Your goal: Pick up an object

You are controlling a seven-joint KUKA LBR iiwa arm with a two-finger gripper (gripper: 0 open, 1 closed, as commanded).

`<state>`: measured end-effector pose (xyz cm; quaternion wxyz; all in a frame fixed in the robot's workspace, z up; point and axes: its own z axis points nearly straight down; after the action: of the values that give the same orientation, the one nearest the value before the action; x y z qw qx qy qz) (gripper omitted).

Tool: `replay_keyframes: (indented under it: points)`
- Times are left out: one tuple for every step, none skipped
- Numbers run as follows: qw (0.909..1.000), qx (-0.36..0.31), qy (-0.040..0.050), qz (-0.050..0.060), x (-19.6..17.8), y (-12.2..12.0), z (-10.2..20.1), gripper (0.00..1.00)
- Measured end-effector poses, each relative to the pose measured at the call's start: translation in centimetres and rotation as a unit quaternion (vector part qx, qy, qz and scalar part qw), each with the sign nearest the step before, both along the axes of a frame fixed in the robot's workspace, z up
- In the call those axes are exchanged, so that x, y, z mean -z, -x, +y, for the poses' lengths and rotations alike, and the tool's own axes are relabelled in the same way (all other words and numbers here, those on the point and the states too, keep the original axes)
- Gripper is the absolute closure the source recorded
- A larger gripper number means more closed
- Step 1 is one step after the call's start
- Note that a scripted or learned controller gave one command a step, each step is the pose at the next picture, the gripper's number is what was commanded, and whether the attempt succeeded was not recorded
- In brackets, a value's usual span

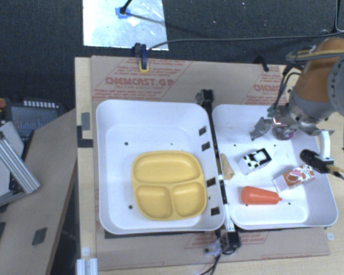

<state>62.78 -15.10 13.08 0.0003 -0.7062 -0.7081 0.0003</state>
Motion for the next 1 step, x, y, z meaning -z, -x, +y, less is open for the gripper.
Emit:
replay_keyframes:
  points:
    - [1.0000, 0.000, 0.0000, 0.000, 4.88, 0.01, 0.07, 0.00]
